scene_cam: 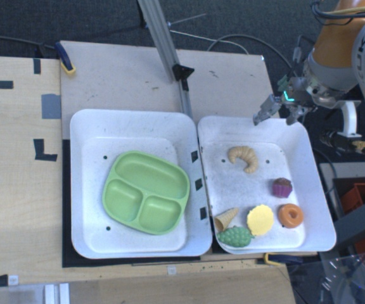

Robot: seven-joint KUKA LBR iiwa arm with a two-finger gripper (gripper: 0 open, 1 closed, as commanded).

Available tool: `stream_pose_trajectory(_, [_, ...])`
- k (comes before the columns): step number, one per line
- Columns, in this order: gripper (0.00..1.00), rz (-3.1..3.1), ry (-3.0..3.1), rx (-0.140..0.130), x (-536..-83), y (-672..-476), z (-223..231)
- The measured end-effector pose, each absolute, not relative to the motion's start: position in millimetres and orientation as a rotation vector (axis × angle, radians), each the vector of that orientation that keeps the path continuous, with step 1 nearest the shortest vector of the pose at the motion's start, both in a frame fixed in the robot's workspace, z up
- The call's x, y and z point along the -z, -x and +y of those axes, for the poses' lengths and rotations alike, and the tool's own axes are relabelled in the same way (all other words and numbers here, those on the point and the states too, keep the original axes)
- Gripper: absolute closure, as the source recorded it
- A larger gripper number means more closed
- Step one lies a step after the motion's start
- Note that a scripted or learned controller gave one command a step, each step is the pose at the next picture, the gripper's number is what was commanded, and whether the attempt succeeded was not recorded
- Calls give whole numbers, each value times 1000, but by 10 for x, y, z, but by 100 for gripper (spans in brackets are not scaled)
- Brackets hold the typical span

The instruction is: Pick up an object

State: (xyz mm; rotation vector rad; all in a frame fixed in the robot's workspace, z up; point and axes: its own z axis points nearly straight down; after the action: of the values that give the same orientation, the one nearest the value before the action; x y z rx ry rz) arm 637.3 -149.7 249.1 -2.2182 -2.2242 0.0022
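Up at the right bin's [309,170] far right corner, the claw [279,111] hangs with its two dark fingers spread apart and nothing between them. Below it in that white bin lie a tan croissant-shaped toy [244,158], a small purple ridged toy [282,187], an orange ring-shaped doughnut toy [290,215], a round yellow toy [260,220], a green bumpy toy [236,237] and a tan cone-shaped toy [225,218], all well apart from the claw. Leftward, the other white bin [87,170] holds a light green three-compartment plastic tray [146,192]. Both bins sit side by side on the table [119,75].
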Motion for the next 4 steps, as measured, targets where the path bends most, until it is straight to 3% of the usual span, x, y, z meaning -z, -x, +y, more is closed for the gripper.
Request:
stream_pose_trajectory(2, [0,-2219,2215,-9,-1219,-6247,-1431])
stream_pose_trajectory(3, [0,-2223,2218,-5,-864,-6241,-1423])
stream_pose_trajectory(4, [100,-2225,2216,-3,-981,-6246,-1414])
